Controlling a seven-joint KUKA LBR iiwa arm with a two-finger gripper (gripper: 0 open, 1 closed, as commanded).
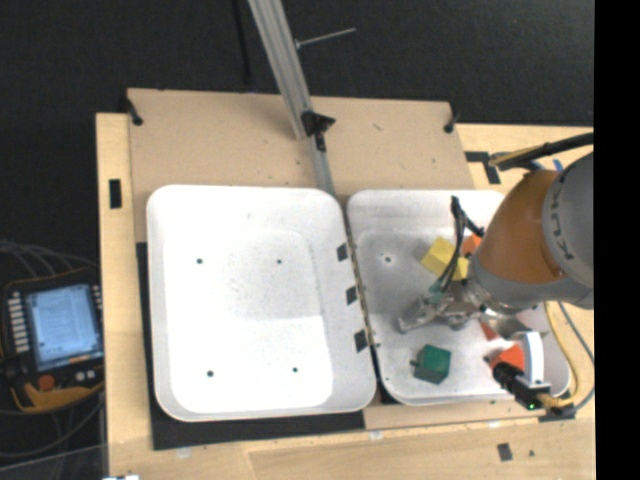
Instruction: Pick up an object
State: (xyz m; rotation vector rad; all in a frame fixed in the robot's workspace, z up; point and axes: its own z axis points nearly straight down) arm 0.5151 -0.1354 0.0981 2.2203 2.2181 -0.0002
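Gripper point(425, 313) low in right bin point(395, 218), between yellow block point(437, 256) and green block point(432, 364); its state cannot be told. Nothing visibly lifted; pick outstanding.

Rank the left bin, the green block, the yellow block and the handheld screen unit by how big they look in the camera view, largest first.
1. Left bin
2. Handheld screen unit, at the bench's left edge
3. Green block and yellow block: they look about alike, and the arm hides part of the yellow one, so I won't rank them.
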